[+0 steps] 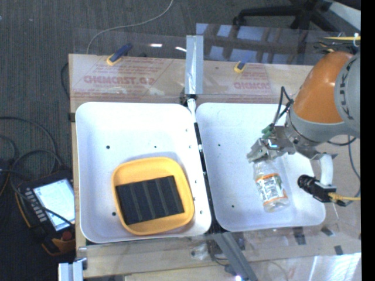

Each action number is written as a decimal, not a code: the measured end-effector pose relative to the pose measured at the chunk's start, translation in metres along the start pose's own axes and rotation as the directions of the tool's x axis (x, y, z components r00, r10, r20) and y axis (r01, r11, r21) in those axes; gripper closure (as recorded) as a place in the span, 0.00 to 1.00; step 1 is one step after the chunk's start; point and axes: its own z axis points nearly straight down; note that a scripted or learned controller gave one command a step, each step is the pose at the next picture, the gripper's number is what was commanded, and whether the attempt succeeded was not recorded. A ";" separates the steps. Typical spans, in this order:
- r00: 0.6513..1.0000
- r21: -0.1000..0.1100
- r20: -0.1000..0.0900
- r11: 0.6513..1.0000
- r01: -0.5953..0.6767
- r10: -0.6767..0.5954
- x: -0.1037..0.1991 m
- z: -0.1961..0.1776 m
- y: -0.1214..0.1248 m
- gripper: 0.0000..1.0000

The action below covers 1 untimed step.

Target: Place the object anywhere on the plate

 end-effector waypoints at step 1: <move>1.000 -0.001 0.000 1.000 0.000 0.000 0.000 0.000 0.000 0.00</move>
